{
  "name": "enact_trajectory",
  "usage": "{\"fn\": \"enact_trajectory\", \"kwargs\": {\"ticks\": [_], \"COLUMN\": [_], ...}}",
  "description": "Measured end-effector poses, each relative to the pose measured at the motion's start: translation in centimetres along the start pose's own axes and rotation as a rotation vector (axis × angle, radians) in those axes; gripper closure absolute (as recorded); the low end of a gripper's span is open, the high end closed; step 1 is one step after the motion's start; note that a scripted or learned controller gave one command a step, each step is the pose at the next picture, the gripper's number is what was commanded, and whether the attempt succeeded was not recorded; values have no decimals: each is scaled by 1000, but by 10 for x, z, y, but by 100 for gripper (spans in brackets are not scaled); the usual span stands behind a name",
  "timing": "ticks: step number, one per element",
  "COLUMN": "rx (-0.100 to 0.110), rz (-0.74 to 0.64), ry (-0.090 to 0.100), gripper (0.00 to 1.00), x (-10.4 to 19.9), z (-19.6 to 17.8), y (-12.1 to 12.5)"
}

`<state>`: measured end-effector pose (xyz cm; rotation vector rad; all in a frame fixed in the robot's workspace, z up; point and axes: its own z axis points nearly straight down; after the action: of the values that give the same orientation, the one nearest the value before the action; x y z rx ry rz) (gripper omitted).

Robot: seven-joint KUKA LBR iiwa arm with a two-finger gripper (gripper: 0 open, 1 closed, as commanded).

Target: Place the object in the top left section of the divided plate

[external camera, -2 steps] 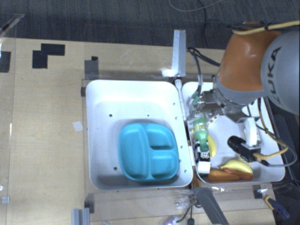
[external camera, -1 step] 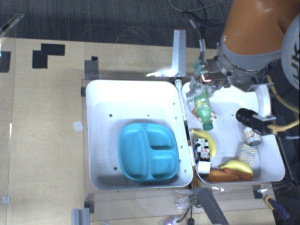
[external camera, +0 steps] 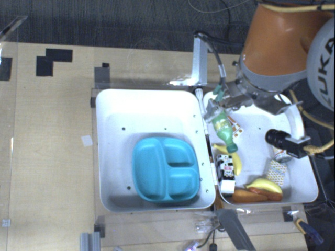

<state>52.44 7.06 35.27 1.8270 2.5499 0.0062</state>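
A blue divided plate (external camera: pixel 142 167) lies in the left bin (external camera: pixel 112 140), toward its front. It has one long section on its left and two smaller ones on its right, all bare. My gripper (external camera: pixel 218 107) hangs over the near-left corner of the right bin (external camera: pixel 303 190), close to the wall between the bins. A green plastic bottle (external camera: pixel 226 132) lies tilted just below the gripper, its upper end under the gripper's tip. Whether the gripper touches the bottle is hidden.
The right bin also holds a yellow banana (external camera: pixel 237 163), a small black-and-white box (external camera: pixel 226 172), a brown hot dog (external camera: pixel 248 195), a second banana (external camera: pixel 266 185), a patterned silver packet (external camera: pixel 276 172) and an orange-and-white card (external camera: pixel 238 130).
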Motion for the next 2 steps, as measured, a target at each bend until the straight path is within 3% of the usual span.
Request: {"fn": "enact_trajectory", "kwargs": {"ticks": [1, 2], "rx": [3, 5], "rz": [6, 168], "ry": [0, 1], "gripper": [100, 100], "x": [-30, -11], "z": [90, 169], "y": [-49, -34]}}
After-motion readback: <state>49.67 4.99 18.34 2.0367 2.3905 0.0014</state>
